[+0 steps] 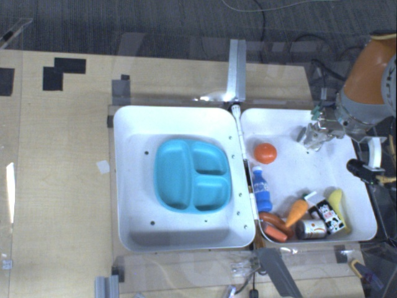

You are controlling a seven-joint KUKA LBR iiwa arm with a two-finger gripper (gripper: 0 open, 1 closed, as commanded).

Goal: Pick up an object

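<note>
Logging what my feed shows, taking the right-hand shallow white bin [291, 129] as the landmark.

Item 1: grey arm with orange band [371, 73], entering over the bin's far right corner. Its tool [313, 136] hangs above the bin's upper right floor; I cannot tell whether it is open or closed, and I see nothing between its tips.

Item 2: small round orange ball [266, 153], alone on the bin's floor toward its left wall, left of the tool and apart from it.

Item 3: blue plastic bottle with a white cap [260, 191], lying along the bin's left wall, just below the ball.

Item 4: cluster in the bin's near right corner. Orange carrot-shaped toy [296, 212], tilted; red sausage-shaped piece [273, 222] beside it at the near wall; dark can with a pale label [312, 229]; black-and-white patterned block [327, 216]; yellow banana-shaped toy [336, 198] at the right edge. These lie touching or nearly so.

Item 5: left-hand white bin [130, 185], sharing the landmark's left wall, holding a light blue divided plastic tray [192, 174] at its middle.

Item 6: tan surface [56, 185] under both bins, with black square markings [62, 72] far left of the landmark.
</note>
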